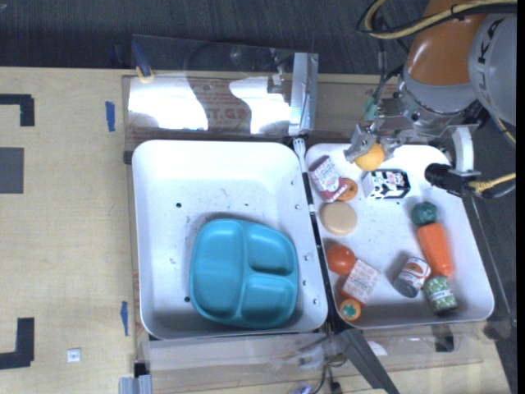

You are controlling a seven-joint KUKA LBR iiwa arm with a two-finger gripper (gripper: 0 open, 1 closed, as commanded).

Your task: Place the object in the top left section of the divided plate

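Observation:
The blue divided plate (244, 273) lies in the left bin (164, 179), toward its front, with nothing in its sections. My gripper (371, 144) hangs over the back left part of the right bin (480, 302). Its fingers are shut on a small yellow rounded object (372, 158), which sticks out just below them. The gripper is well to the right of the plate and further back, past the wall between the bins.
The right bin holds a pink packet (326, 174), a black-and-white carton (387, 184), a tan bun (339, 217), a red tomato (340, 258), a carrot (435, 249), a can (412, 275), a green bottle (441, 294) and other small items. A clear shiny panel (221, 97) stands behind the left bin.

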